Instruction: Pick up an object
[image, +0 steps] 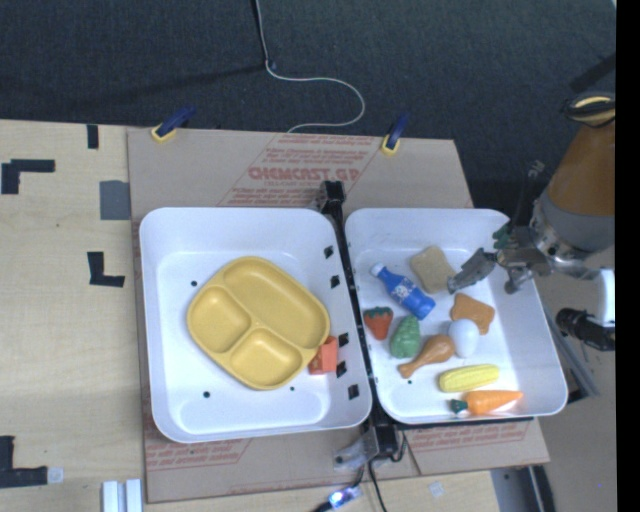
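Note:
The right bin (520, 330) holds several toy foods: a blue bottle (405, 292), a tan bread slice (432, 266), an orange piece (473, 310), a white egg (463, 336), a drumstick (428, 355), a green vegetable (405, 337), a red strawberry (377, 322), a corn cob (468, 378) and a carrot (488, 402). My gripper (484, 282) hangs over the bin's upper right part, just above the orange piece and right of the bread. Its fingers are spread open with nothing between them.
The left bin (170, 250) carries a yellow divided plate (258, 320) and a small orange block (323, 357) by its right wall. A black divider (345, 290) runs between the bins. The grey arm with its orange band (585, 180) enters from the right.

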